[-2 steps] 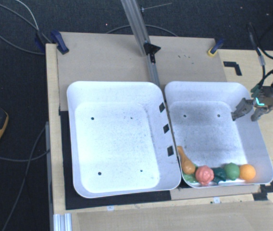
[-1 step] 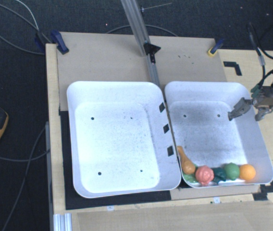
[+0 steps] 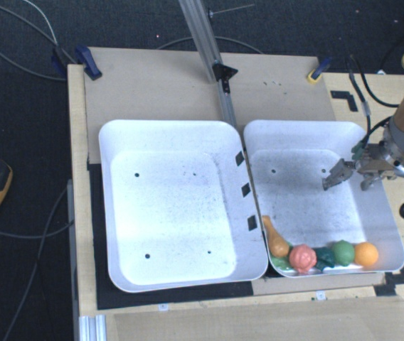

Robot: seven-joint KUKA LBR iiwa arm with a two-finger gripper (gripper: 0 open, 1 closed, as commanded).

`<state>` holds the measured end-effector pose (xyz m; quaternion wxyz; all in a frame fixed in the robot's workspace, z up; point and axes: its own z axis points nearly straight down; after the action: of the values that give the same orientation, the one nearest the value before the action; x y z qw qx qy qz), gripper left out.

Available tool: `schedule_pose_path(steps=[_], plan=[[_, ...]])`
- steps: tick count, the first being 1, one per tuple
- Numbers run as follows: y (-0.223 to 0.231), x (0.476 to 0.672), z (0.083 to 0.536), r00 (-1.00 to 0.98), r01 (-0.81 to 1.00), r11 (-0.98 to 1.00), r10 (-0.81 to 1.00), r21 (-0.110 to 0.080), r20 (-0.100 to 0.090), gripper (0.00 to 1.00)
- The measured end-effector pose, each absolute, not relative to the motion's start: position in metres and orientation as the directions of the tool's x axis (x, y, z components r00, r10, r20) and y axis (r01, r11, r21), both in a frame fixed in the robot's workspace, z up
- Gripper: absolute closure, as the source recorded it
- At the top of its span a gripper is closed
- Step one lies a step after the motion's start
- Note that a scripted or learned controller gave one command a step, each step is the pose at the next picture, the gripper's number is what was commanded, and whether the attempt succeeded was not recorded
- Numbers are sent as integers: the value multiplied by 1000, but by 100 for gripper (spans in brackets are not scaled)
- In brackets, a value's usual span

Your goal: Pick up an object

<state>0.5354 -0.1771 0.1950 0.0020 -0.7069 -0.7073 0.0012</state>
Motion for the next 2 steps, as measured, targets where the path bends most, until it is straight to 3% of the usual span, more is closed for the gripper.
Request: schedule_pose_path(steps=[2], plan=[[-185,535,86,0,1000,0,1000,-2,1,0]])
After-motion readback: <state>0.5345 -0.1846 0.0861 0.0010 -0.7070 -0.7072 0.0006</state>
